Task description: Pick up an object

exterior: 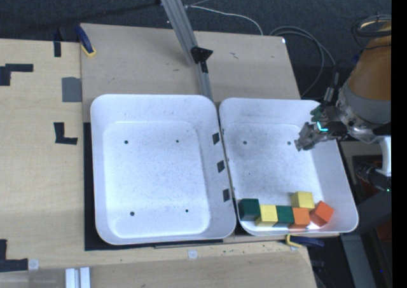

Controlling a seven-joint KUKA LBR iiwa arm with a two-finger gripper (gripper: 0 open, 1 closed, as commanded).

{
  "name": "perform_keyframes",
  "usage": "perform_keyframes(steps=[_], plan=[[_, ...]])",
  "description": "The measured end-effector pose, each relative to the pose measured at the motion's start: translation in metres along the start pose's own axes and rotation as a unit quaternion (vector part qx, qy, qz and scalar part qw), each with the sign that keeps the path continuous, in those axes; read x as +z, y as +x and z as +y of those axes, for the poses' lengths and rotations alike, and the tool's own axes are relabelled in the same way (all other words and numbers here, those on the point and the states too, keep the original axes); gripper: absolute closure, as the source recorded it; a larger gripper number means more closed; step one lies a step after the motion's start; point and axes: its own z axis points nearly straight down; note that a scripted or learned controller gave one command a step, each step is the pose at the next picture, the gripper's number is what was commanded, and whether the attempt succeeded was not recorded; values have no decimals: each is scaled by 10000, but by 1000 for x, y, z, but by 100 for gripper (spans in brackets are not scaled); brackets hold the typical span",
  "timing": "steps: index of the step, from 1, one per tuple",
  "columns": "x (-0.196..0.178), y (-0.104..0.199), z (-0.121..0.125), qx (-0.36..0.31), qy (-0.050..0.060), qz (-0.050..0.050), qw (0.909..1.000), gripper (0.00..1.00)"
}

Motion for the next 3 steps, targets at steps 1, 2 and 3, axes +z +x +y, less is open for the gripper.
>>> perform_keyframes(steps=[1, 2, 3], plan=[[-10, 0, 0, -7, 1, 1, 10000, 100], [-9, 0, 0, -7, 5, 1, 10000, 0], [-19, 1, 0, -12, 6, 2, 10000, 100]])
